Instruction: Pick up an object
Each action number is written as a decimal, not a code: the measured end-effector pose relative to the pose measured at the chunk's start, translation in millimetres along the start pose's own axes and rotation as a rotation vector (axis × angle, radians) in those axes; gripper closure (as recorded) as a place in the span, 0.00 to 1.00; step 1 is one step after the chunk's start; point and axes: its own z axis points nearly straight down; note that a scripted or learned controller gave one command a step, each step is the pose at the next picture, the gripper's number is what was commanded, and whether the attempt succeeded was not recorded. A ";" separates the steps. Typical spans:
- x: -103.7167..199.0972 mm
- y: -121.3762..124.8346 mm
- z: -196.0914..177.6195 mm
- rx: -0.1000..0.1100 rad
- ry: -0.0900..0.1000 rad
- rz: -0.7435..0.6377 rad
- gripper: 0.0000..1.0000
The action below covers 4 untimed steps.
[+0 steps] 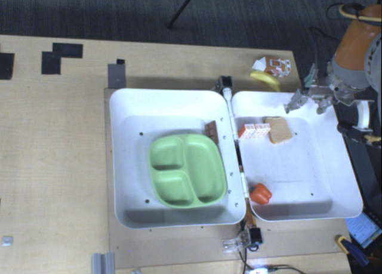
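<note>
Robot lab — bench (54, 147), white bins (128, 117)

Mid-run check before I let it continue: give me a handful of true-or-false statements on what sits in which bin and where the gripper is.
1. The green three-compartment plastic plate lies in the left white bin. True.
2. The orange rounded toy piece sits in the left bin. False: it is in the right white bin, near the front by the divider.
3. The gripper is at the right bin's far edge, apart from the tan bread-slice toy. True.
4. The small red-and-white box lies on the green plate. False: it lies on the right bin's floor, beside the bread slice.
5. The yellow banana toy lies inside the right bin. False: it lies on the bench beyond it.
</note>
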 end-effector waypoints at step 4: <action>167.1 -164.6 -83.9 0.003 0.003 0.000 1.00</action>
